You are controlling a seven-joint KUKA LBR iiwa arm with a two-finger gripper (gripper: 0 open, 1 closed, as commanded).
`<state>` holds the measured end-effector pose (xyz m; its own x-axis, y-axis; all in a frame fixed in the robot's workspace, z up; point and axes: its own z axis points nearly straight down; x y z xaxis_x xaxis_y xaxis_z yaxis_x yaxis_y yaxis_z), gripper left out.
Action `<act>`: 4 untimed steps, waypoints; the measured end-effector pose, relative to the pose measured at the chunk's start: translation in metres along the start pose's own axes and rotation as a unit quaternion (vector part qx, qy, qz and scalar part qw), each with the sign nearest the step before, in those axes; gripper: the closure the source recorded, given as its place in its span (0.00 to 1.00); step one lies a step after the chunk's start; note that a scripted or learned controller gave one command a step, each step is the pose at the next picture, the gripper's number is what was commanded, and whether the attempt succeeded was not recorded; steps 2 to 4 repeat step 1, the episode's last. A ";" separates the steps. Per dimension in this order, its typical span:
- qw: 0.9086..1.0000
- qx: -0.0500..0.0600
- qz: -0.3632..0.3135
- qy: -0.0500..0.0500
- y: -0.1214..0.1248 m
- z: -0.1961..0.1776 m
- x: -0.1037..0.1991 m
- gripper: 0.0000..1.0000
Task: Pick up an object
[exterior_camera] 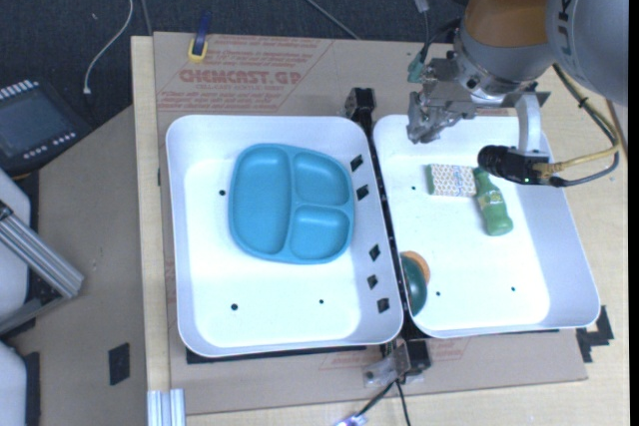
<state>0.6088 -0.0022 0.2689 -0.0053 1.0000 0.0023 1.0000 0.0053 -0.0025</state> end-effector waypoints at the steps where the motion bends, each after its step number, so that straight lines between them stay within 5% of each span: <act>1: 1.000 0.001 0.000 0.000 -0.003 0.021 0.058 1.00; 4: 1.000 0.001 0.000 0.000 -0.003 0.021 0.058 1.00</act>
